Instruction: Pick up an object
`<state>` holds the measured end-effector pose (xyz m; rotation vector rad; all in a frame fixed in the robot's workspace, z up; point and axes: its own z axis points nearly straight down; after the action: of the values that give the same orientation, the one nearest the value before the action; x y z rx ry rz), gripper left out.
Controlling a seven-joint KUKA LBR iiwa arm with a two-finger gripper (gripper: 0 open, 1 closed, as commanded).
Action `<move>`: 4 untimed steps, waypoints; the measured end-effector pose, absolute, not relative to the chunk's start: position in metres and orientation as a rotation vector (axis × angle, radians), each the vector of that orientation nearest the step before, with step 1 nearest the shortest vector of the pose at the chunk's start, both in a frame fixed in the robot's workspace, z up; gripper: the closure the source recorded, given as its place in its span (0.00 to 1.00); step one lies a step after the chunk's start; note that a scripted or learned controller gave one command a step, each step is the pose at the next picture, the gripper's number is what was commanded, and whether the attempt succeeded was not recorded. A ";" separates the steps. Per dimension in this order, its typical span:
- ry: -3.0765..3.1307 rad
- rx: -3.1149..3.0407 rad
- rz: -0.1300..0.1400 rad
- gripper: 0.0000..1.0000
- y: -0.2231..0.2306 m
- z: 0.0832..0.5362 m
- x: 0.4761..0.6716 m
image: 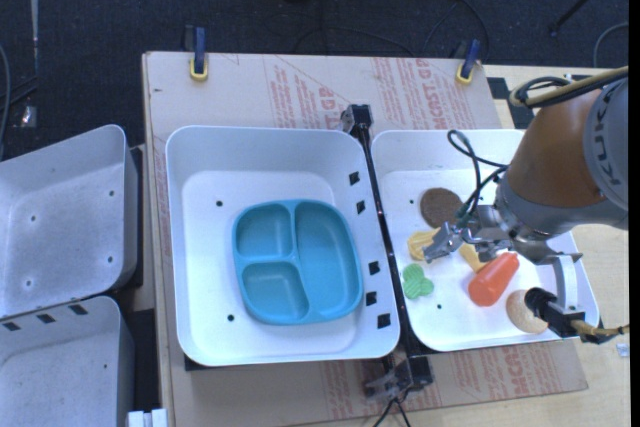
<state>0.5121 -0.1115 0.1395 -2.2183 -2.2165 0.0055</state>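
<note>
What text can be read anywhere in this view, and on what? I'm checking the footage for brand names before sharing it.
"KU", white letters on the grey arm, cut off by the frame edge.
Red print repeated on the cardboard sheet under the bins: upside down and too blurred to read for certain.
No text is legible on the blue divided plate, the white bins or the items by the gripper.

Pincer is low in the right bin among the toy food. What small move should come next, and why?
Probably a short drop onto the yellow piece: the pincer hangs right beside it in the right bin, holding nothing visible, with the orange carrot and green piece farther off.
</note>
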 end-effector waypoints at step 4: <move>-2.228 -2.221 -0.005 1.00 -0.098 0.205 0.528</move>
<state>0.5280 -0.0980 0.2047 -2.2209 -2.2285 -0.0049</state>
